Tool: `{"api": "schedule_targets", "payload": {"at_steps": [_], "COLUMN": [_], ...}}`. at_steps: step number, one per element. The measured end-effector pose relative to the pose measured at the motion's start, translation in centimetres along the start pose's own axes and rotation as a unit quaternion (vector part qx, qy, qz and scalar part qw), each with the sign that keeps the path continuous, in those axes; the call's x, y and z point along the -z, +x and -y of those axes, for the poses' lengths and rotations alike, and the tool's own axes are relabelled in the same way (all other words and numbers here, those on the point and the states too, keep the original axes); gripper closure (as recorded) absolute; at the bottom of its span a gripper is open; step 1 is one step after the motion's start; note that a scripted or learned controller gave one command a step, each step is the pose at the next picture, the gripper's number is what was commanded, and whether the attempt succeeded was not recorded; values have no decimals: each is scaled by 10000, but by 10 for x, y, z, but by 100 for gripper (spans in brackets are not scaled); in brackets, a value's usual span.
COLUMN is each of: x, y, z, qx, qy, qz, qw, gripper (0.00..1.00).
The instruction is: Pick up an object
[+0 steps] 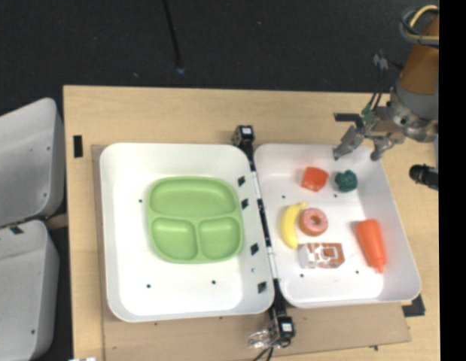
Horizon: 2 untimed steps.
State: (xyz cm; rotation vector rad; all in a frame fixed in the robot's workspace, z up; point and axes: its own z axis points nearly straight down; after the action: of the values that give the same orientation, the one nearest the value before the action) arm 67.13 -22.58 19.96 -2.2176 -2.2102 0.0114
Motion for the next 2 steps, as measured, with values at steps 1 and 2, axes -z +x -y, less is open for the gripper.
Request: {"api": "schedule_targets", "payload": {"at_steps": [1, 2], "x": [11, -32], "y": [1, 4], "z": [-3, -4], "qx": [23, 36], "qy": [-72, -60], "qz": [21, 25], "qw": [10000, 10000], "gripper": [0, 0]}}
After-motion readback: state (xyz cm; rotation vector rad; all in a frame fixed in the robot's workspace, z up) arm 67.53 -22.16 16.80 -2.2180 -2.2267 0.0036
